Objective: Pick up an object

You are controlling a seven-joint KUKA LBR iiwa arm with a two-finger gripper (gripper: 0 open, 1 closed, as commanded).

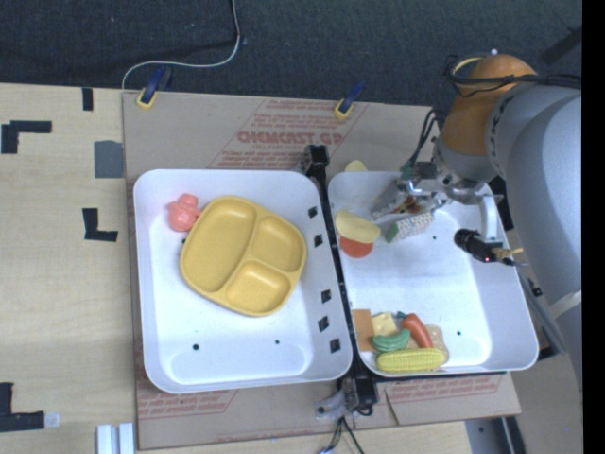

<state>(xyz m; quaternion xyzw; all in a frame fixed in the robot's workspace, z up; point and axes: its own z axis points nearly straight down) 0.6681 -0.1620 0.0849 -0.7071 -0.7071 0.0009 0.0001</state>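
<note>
The arm reaches in from the right over the right bin (492, 343), its gripper (405, 218) low in the far part of that bin. How wide the end effector stands cannot be told from this slant, and nothing can be confirmed in its grasp. Just left of it, against the bin's left wall, lies a yellow and red toy (355, 234), possibly a piece of play fruit. At the near edge of the same bin sits a cluster of toy food (405, 340), including corn. The left bin (236, 357) carries a yellow divided plate (243, 254), with a pink toy (181, 213) just beside its far-left rim.
</note>
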